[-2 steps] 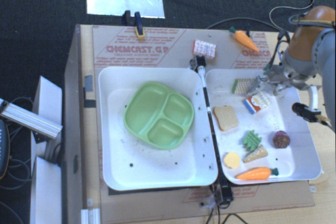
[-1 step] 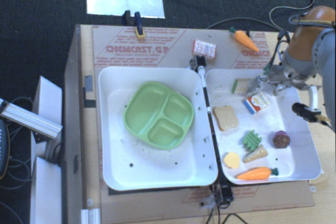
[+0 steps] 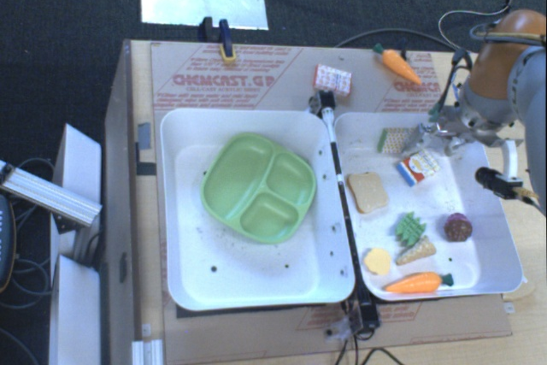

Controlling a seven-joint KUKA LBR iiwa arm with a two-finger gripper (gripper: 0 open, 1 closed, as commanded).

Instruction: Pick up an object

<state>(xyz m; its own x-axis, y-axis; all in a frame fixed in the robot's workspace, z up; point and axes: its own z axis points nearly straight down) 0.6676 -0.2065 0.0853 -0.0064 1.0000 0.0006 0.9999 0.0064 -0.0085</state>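
My gripper (image 3: 438, 135) hangs over the back of the right bin (image 3: 504, 248), just above and behind a small red, white and blue carton (image 3: 417, 167). A green textured piece (image 3: 394, 139) lies just to its left. Further forward in the same bin lie a bread slice (image 3: 368, 191), a green leafy toy (image 3: 410, 227), a dark red ball (image 3: 458, 226), a cheese wedge (image 3: 416, 252), a yellow disc (image 3: 377, 261) and a carrot (image 3: 414, 282). Nothing shows held in the gripper.
A green divided plate (image 3: 259, 186) lies in the left bin (image 3: 184, 209). On the bench behind the bins rest another carrot (image 3: 400, 64) and a small patterned box (image 3: 332, 79). The grey arm with its orange band (image 3: 504, 68) comes in from the right.
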